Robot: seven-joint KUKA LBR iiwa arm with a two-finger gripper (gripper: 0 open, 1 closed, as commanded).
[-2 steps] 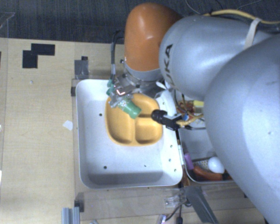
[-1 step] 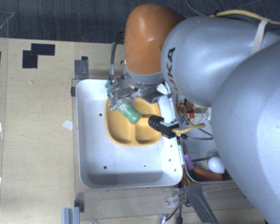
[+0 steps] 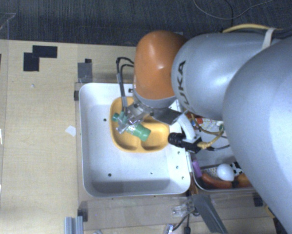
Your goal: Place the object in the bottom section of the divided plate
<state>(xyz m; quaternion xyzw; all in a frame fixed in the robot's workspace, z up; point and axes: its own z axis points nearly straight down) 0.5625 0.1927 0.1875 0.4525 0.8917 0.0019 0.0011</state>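
Note:
A yellow divided plate (image 3: pixel 155 139) lies in the left white bin (image 3: pixel 99 150), toward its upper right. My gripper (image 3: pixel 129 121) hangs over the plate's left part, under the arm's orange band. Between its metal fingers (image 3: pixel 123 127) sits a green object (image 3: pixel 142 132) with a teal end (image 3: pixel 118 117), lying slantwise over the plate. The gripper is shut on it. The arm hides the plate's upper edge and most of its dividers, so I cannot tell which section lies below the object.
The right bin (image 3: pixel 200 183) holds a white round item (image 3: pixel 225 171), a reddish sausage-like item (image 3: pixel 215 181) and other pieces, mostly hidden under the arm. Black cables (image 3: pixel 184 142) hang by the plate's right edge. The left bin's floor is bare white.

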